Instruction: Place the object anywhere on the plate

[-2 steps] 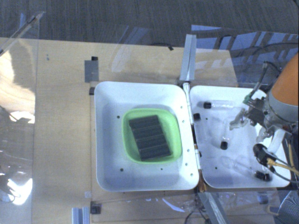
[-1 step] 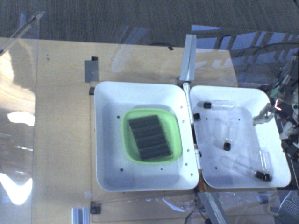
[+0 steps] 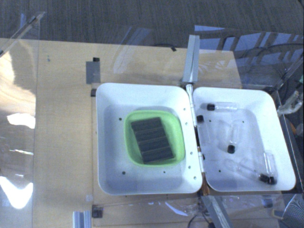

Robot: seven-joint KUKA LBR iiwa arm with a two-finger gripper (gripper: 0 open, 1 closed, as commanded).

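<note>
Left bin [image 3: 109, 175] held a green plate [image 3: 176, 127] with a dark ribbed block [image 3: 152, 140] on it. Right bin [image 3: 266, 103] held clear vials [image 3: 221, 106]. Wooden surface [image 3: 61, 127]; grey carpet [image 3: 118, 8] beyond. Tool state: couldn't tell.

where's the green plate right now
The square green plastic plate sits in the middle of the left white bin, holding a dark ribbed rectangular block.

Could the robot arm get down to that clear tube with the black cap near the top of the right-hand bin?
Probably yes. The capped tube lies flat in the right bin with nothing over it, a little apart from the other tubes, so the way down looks free.
</note>
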